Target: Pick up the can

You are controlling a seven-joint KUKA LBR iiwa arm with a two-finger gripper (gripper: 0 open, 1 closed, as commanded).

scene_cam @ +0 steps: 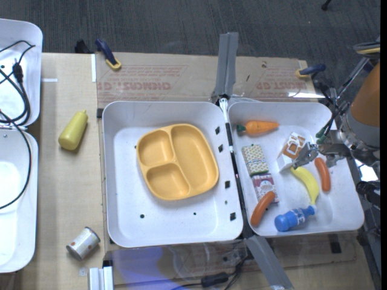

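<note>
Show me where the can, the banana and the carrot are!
can [83, 242]: camera view, on its silver side, lying outside the bins.
banana [308, 183]: camera view, on its yellow middle, right bin.
carrot [261, 127]: camera view, on its orange body, right bin.

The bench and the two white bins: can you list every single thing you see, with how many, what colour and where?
Plate: 1, yellow, three compartments, left bin.
Carrot: 1, orange, top of right bin.
Small boxes: 2, one green patterned, one reddish, right bin's left side.
Packet: 1, white and orange, right bin.
Banana: 1, yellow, right bin.
Sausages: 2, orange-red, right bin.
Bottle: 1, blue, lying down, right bin's front.
Can: 1, silvery, on the bench left of the bins.
Mustard bottle: 1, yellow, bench, left.
Clamps: 2, blue and yellow, back edge.
Claw: 1, metal, over the right bin.
</note>
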